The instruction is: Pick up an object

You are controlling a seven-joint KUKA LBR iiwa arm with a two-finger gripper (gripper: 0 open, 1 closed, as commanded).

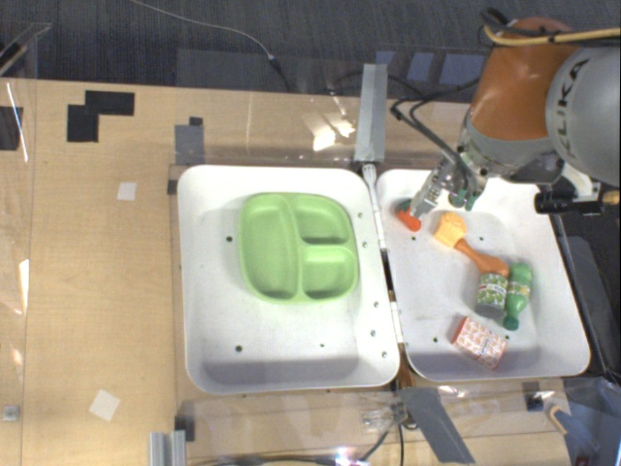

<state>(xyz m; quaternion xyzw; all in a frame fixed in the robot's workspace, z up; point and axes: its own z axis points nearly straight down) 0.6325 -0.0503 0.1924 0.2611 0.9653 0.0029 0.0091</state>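
one gripper [428, 200], spread i think, hangs at two o'clock of the small orange piece [408, 220], which could skid off a finger.

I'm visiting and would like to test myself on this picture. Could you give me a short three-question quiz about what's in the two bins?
1. True or false: the green divided tray lies in the left bin.
2. Which thing lies nearest the gripper? A) the patterned box B) the small orange-red piece C) the green bottle
3. Fill in: the right bin holds its things on the side the grey and orange ____ reaches in from.

Key: 1 true. 2 B. 3 arm.
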